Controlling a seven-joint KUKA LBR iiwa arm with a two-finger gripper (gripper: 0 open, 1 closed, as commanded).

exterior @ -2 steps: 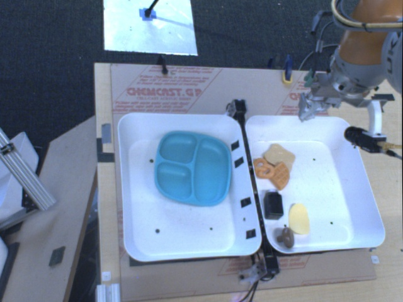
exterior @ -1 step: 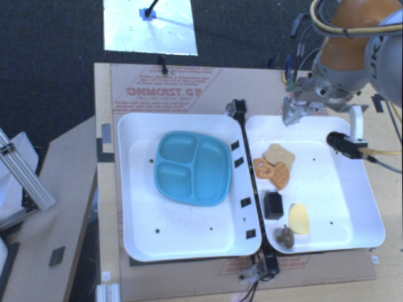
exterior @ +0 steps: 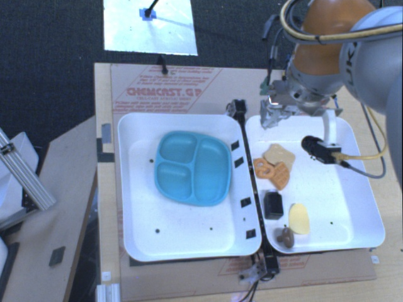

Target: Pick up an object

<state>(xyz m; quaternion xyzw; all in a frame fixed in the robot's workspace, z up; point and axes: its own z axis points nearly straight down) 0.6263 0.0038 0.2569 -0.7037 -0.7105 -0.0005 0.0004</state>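
Observation:
The right bin (exterior: 352, 187) holds several small objects. A tan bread-like piece (exterior: 281, 153) lies beside an orange pretzel shape (exterior: 264, 167) and an orange-brown piece (exterior: 281, 177). Nearer the front are a black block (exterior: 273, 204), a pale yellow oval (exterior: 299, 219) and a small brown lump (exterior: 286, 236). My gripper (exterior: 274, 117) hangs over the back left corner of the right bin, above and behind the tan piece. I see nothing held in it.
A blue divided plate (exterior: 192, 168) lies in the left bin (exterior: 135, 219). A black divider strip (exterior: 247, 168) runs between the bins. A black cable fitting (exterior: 318, 148) on the arm hangs over the right bin's back. A metal sheet (exterior: 150, 17) lies beyond the bench.

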